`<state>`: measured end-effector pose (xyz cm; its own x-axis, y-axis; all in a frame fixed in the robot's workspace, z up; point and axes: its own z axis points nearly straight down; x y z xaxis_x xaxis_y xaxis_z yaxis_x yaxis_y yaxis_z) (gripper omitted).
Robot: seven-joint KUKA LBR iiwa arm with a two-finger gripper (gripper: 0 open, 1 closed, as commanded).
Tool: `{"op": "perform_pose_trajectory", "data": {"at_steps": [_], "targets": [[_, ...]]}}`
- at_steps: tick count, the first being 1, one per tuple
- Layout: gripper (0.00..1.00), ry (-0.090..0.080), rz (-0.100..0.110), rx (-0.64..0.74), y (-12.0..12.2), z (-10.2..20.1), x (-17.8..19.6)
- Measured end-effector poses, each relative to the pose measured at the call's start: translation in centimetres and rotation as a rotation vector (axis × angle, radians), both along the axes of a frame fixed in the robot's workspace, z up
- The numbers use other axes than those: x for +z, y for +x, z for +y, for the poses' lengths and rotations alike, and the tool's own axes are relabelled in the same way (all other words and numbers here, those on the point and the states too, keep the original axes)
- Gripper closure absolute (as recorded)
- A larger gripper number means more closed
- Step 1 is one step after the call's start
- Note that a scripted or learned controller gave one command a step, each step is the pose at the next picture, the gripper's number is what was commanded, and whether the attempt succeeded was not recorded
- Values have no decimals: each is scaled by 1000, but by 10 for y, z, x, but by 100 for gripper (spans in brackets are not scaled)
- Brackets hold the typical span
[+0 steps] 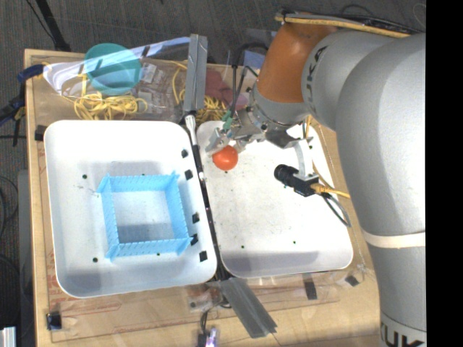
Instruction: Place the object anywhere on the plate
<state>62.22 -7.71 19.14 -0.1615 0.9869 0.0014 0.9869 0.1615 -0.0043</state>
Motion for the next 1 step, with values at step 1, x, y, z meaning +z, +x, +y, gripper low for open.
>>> {"op": "perform_pose_trajectory", "data": {"at_steps": [1], "targets": [[100, 0, 3, 7, 0, 1, 10]]}}
